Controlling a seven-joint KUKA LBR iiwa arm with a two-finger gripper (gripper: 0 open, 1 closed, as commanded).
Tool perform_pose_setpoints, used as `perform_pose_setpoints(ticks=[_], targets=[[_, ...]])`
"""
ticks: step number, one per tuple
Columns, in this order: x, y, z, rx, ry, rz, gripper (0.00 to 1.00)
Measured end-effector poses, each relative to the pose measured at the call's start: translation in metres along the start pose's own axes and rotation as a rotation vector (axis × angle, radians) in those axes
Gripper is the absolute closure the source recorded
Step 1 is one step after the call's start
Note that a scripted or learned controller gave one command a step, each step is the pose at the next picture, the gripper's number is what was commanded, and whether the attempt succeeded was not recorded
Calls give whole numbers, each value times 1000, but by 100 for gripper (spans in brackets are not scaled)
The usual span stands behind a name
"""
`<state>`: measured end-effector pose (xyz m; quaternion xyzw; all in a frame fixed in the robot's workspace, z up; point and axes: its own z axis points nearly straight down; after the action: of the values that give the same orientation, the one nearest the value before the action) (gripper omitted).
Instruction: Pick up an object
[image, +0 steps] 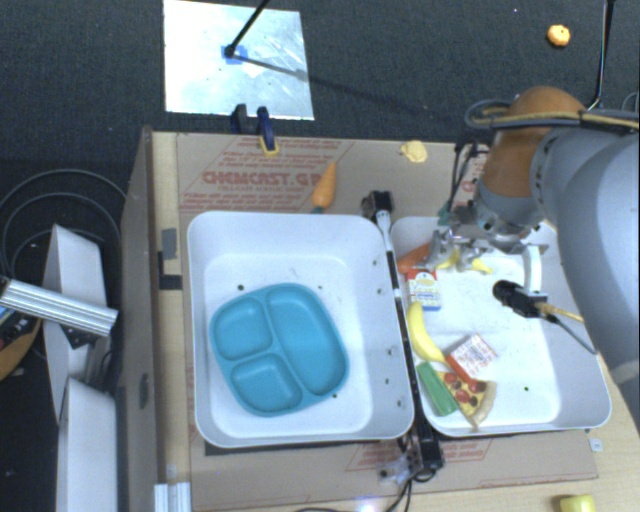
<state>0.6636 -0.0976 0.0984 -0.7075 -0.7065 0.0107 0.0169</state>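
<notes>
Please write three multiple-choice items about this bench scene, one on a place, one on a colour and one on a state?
1. Where does the divided plate lie?
A. In the left bin
B. In the right bin
C. On the cardboard behind the bins

2. What colour is the divided plate?
A. Red
B. Blue
C. Yellow

3. How does the banana lie?
A. Lifted by the tool
B. Standing on end
C. Flat in the right bin beside the centre wall

Answers:
1 A: the plate sits on the left bin's floor.
2 B: its surface is light blue.
3 C: the banana rests on the bin floor, well apart from the tool at the bin's far end.
</notes>
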Motion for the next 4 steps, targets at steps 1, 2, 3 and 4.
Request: perform_pose_setpoints(ticks=[1, 2, 3, 4], targets=[[55, -54, -88, -43, -7, -10, 100], [13, -89, -82, -38, -10, 2, 100], [16, -87, -83, -40, -9, -3, 0], [6, 8, 18, -42, -10, -7, 0]])
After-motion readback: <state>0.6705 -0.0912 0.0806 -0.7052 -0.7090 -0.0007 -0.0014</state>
